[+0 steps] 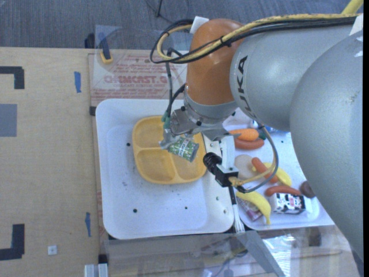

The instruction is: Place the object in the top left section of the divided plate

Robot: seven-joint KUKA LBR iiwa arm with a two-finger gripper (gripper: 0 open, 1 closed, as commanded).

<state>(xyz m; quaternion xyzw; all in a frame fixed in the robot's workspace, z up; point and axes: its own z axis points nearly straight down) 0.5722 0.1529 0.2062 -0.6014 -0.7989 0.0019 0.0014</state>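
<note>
The gripper hangs over the yellow divided plate in the left white bin, its fingers grasping a small green packet, which juts out just right of and below them, tilted above the plate's right side. To the right of the fingers, the second bin holds a carrot, two bananas, a sausage and a small black-and-white carton. Both bins rest on the bench.
</note>
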